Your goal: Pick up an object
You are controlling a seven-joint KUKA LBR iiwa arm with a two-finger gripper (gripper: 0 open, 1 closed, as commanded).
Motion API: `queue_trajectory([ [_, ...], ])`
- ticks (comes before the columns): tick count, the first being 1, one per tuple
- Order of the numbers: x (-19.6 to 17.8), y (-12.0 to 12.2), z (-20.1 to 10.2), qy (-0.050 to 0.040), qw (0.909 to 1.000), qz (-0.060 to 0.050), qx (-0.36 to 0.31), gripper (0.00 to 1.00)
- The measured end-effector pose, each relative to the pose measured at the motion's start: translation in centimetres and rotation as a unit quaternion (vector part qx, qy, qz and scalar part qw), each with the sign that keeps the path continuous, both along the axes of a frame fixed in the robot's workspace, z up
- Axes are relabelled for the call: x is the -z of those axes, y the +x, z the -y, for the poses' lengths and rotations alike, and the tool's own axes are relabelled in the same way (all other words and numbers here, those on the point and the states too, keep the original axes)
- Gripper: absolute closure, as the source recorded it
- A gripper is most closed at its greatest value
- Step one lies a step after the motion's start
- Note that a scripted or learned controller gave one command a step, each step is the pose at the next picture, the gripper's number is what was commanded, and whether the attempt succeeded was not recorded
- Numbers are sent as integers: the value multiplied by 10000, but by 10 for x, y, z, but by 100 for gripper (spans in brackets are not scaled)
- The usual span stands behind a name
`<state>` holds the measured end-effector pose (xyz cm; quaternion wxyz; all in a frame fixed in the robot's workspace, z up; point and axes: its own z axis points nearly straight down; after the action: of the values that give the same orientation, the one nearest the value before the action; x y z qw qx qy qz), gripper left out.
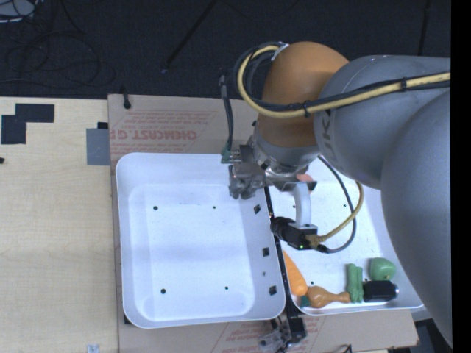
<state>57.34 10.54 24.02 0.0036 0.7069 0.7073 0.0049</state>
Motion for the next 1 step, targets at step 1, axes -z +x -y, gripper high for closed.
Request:
queue_trajectory([
  [1,82,1,-68,-11,9999,-106,-24,100],
])
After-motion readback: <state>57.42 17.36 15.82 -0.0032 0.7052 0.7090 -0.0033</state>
